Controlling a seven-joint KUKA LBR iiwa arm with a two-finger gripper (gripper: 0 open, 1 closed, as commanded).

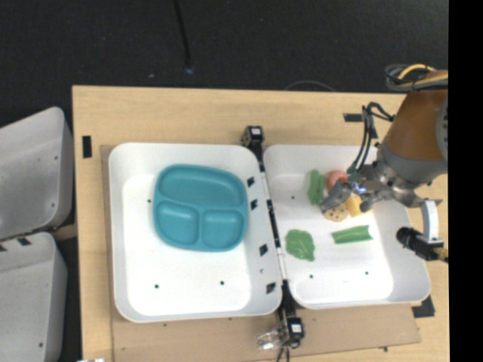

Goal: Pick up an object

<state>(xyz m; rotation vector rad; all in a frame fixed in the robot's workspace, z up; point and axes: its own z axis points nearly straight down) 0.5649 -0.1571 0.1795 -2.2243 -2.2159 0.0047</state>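
The right bin holds several small toy foods. A green pickle-shaped piece stands near the bin's far side, with a pink piece just to its right. Below them lies a yellow block with holes. A flat green strip and a leafy green piece lie nearer the front. My gripper is low over the yellow block and beside the pink piece, partly covering both. The grey arm with its orange band reaches in from the right.
The left bin holds a teal divided plate. A ridge with black clips separates the two bins. A black fitting sticks out over the right bin's right rim. The wooden bench surrounds both bins.
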